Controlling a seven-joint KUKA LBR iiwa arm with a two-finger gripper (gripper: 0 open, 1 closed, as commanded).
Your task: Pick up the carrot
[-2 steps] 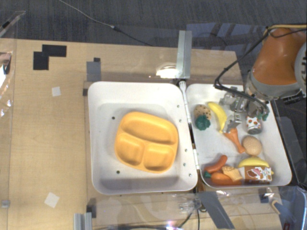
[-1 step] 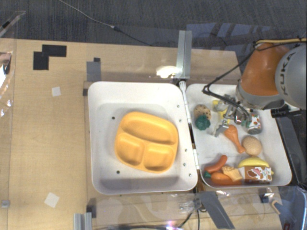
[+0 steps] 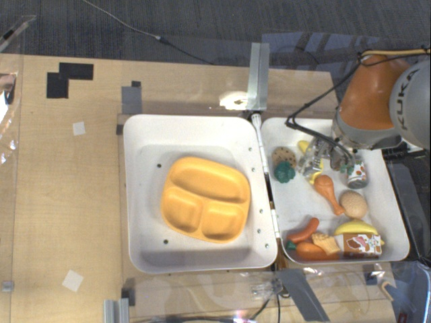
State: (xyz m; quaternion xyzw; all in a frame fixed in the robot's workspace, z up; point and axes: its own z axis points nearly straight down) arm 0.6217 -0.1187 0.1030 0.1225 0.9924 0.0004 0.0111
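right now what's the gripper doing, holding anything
Gripper: low in the right bin, just above the carrot; nothing seen between its fingers, and open or closed cannot be told.

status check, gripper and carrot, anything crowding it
Gripper low in right bin, grip unclear. Carrot unheld at front wall. Sausage and carton crowd it.

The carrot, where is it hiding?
The carrot lies in the right bin, at its front edge near the left corner, just below the little sausage and left of the juice box.
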